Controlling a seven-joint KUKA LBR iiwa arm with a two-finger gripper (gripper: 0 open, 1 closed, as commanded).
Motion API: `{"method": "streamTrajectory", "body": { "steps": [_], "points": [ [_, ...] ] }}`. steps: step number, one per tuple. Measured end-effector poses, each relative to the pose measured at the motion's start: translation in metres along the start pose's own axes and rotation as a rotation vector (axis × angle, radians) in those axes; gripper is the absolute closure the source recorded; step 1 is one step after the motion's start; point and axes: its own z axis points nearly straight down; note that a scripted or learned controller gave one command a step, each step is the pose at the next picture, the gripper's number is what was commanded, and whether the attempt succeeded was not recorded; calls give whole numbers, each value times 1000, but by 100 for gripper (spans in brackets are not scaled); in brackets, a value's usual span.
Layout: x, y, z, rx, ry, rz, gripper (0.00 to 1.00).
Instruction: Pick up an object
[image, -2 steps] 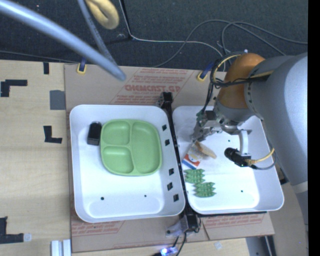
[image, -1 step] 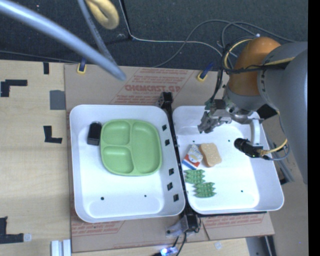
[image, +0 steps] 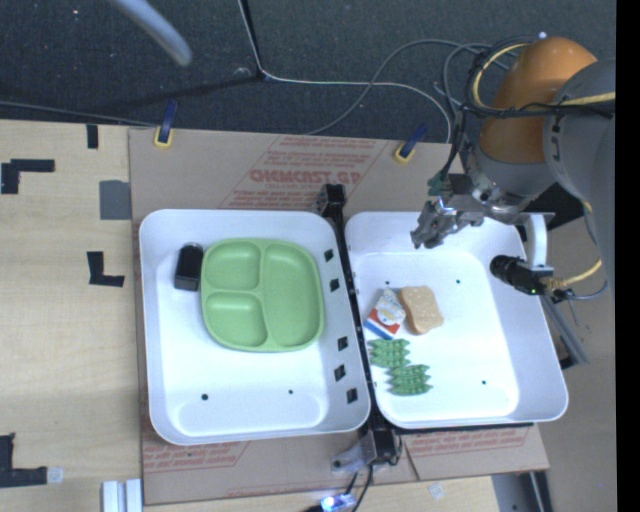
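Observation:
In the right bin (image: 500, 380) lie a tan bread-like piece (image: 422, 309), a small white, red and blue packet (image: 386, 314) touching its left side, and two green pea pods (image: 399, 366) just below them. My gripper (image: 430, 232) hangs over the bin's far edge, up and to the right of these objects and apart from them. Nothing shows between its dark fingers.
The left bin (image: 170, 390) holds a green divided plate (image: 263, 294) with a small black block (image: 188, 267) at its left side. A dark divider with clips (image: 343, 300) separates the bins. A black fitting with cable (image: 520, 273) sits at the right bin's right rim.

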Motion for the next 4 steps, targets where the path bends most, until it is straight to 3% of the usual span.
{"method": "streamTrajectory", "body": {
  "steps": [1, 2, 4],
  "points": [
    [3, 2, -43, -1, 0, 0, 100],
    [49, -19, -45, 4, 1, -3, 100],
    [142, -60, -13, 7, 0, -3, 100]
  ]
}}
